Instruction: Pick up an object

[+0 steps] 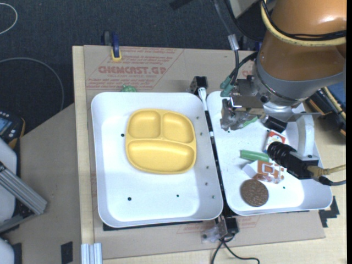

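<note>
In the left bin (pixel 105 164) lies a yellow divided plate (pixel 161 141). The right bin (pixel 230 169) holds a green stick-like piece (pixel 254 155), a small orange-and-white patterned item (pixel 270 171) and a round brown disc (pixel 254 192) near its front edge. My gripper (pixel 233 120) hangs over the far left part of the right bin, up and to the left of the green piece. Nothing is visible in its grasp. The big orange and grey wrist hides the bin's far right part.
The two bins meet along a black-edged seam (pixel 212 142). A cardboard sheet (pixel 132 65) lies under both bins, with a blue-and-yellow clamp (pixel 115 47) at its far edge. Cables run behind the right bin.
</note>
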Tool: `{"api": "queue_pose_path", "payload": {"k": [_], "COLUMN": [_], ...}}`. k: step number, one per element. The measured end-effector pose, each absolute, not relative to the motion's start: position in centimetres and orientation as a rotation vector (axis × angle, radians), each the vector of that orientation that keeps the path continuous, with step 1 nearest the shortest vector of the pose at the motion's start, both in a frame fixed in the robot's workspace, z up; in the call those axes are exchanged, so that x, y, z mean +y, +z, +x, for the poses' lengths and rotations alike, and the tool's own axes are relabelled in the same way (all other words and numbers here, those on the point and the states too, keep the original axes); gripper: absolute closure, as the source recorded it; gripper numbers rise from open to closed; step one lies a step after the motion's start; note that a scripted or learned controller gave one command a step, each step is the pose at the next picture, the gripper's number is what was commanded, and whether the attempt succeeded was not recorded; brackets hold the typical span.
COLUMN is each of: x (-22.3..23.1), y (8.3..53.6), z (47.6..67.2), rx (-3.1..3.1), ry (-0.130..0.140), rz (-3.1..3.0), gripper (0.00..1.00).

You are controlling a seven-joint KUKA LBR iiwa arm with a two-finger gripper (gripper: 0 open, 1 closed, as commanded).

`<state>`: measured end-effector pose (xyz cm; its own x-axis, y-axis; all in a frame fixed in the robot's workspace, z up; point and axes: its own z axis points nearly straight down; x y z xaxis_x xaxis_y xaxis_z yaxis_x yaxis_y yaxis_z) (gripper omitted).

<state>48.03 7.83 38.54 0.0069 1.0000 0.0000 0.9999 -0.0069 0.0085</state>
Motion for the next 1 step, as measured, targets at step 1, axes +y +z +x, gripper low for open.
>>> {"api": "queue_pose_path", "payload": {"k": [1], "x": [6.65], "y": [38.63], "z": [47.99], "rx": [2.217], "ry": [0.003], "rz": [2.222], "gripper": [1.0]}}
